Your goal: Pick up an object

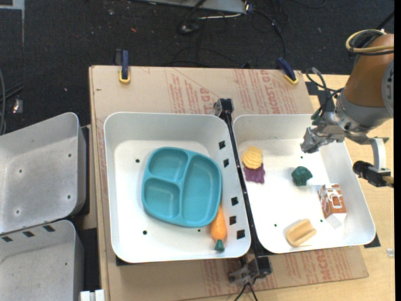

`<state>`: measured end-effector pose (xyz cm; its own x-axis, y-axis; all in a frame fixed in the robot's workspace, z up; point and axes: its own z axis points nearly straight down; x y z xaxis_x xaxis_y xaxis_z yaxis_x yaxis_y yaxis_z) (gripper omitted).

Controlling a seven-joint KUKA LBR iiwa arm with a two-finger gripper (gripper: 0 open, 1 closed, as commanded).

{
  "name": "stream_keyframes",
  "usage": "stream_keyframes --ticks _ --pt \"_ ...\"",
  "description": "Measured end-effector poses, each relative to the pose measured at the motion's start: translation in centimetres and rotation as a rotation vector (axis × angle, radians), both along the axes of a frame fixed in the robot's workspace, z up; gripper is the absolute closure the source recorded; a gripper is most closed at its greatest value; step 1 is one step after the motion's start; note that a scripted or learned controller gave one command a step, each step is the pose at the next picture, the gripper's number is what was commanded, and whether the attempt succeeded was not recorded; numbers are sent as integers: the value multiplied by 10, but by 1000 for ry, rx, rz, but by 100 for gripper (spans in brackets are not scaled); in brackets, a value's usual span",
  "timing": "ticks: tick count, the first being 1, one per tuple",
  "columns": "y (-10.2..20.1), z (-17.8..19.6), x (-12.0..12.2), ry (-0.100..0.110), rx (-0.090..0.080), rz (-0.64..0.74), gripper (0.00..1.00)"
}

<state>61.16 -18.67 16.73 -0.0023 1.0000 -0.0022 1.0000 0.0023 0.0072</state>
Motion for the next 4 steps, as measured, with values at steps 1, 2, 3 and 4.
stream_keyframes --ticks 1,2,3,4 --pt "0 50 2 0 0 0 100" --pt "52 62 -1 5 4 5 100" --pt "113 71 -7 7 5 7 100" --pt "175 75 -18 9 5 7 100"
